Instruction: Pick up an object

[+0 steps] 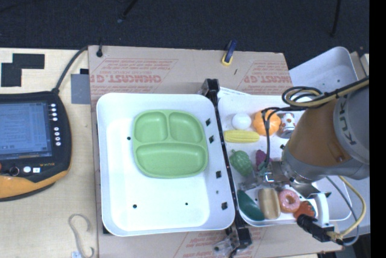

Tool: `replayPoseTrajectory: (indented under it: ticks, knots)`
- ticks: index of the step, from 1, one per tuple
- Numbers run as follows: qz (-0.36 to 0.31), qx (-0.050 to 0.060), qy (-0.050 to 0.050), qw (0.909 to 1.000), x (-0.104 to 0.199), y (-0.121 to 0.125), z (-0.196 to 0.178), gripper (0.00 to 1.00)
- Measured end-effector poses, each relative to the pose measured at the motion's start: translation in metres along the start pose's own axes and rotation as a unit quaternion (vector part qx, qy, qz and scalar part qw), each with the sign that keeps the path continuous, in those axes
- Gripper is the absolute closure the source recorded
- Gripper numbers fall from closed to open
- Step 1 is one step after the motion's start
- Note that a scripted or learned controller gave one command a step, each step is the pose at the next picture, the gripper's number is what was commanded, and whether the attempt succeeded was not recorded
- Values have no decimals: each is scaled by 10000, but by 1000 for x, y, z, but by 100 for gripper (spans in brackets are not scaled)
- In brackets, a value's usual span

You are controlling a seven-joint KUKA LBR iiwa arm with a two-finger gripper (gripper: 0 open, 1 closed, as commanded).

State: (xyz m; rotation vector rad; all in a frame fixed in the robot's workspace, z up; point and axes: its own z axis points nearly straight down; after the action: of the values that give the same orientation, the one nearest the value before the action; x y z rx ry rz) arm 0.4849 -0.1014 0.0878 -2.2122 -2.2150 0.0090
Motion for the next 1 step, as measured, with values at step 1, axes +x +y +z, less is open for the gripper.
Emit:
replayPoseTrajectory:
  ticks: [1]
  knots:
    - [35,0,1,10000,-2,1,-11,100]
